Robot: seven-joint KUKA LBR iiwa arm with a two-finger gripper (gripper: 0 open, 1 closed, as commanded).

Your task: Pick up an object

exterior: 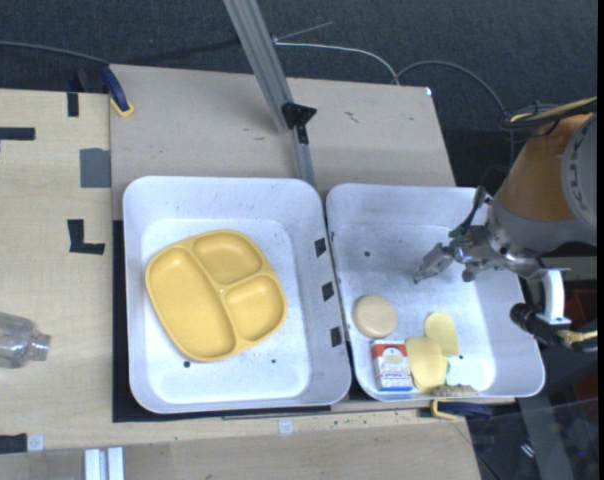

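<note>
Two white bins sit side by side on the bench. The left bin (142, 268) holds a yellow divided plate (214, 293) w/ three compartments, lying flat and a bit skewed, roughly mid-bin.

The right bin (402, 218) has its objects bunched along the near edge: a round tan puck-like item (375, 317), just in front of it a small red-and-white carton (391, 366), and beside that a pale yellow block (428, 363) touching the carton's right side. A smaller yellow oval piece (441, 328) sits just behind the block. Something whitish-green (470, 372) lies at the block's right; too blurry to tell what it is.

The arm comes in from the right, orange band visible at the edge. The gripper (425, 269) hangs over the mid part of the right bin, fingers pointing left toward the bin centre, above bare bin floor. It's apart from the objects; the tan item and yellow oval are nearest, both toward the front. Fingers look spread a little, nothing pinched btwn them, though the view is small and that's approx.

Outside the bins: a clear plastic bottle (10, 338) lies on its side at far left on the bench, and a grey metal rail (262, 53) slants down from the top to the gap btwn the bins.
</note>
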